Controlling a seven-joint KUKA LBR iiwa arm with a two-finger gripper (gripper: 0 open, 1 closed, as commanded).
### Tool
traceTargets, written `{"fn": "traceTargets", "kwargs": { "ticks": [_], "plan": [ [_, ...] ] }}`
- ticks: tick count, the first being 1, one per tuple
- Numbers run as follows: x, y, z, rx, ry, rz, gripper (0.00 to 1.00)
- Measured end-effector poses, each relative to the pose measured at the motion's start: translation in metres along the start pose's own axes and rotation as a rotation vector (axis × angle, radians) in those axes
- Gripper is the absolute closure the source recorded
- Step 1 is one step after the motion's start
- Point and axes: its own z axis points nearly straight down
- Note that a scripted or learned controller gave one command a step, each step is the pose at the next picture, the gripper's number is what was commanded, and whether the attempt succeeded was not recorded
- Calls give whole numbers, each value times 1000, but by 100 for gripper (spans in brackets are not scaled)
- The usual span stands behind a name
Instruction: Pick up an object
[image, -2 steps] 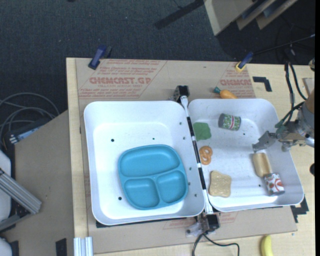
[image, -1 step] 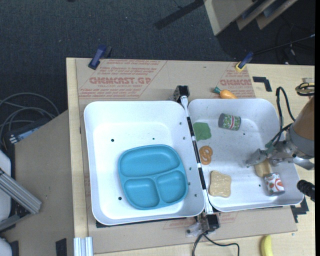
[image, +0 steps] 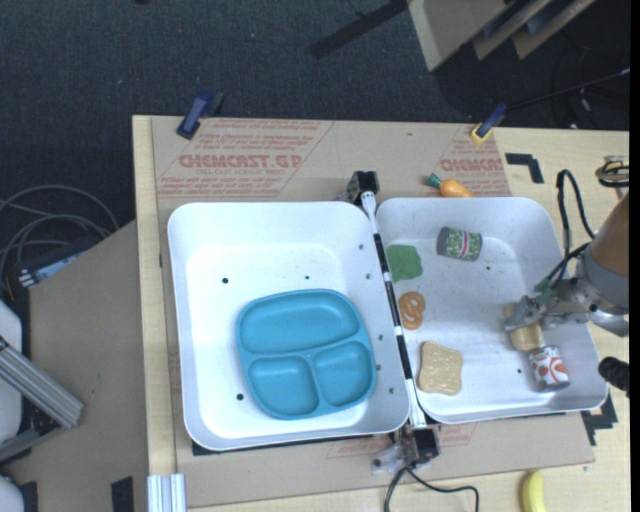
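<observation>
My gripper (image: 528, 313) is low in the right bin (image: 500, 215), near its right wall, with the grey arm (image: 608, 272) coming in from the right. A small tan object (image: 526, 338) lies right under the gripper's tip, touching or almost touching it. Just in front of it lies a red and white can (image: 548, 368). A green can (image: 459, 243) lies on its side at the back of the bin. Along the bin's left side are a flat green piece (image: 404, 262), an orange ring-shaped piece (image: 411, 307) and a slice of toast (image: 440, 368).
The left bin (image: 200, 250) holds a blue divided plate (image: 305, 350). An orange carrot-like toy (image: 450, 186) lies on the bench behind the right bin. A yellow object (image: 533, 491) sits at the bench's front edge. Black cables (image: 566, 205) hang by the right bin's far corner.
</observation>
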Motion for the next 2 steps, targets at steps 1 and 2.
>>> {"fn": "traceTargets", "kwargs": {
  "ticks": [1, 2],
  "plan": [
    [76, -6, 18, -3, 1, -1, 100],
    [142, 22, -81, 0, 1, -1, 100]
  ]
}}
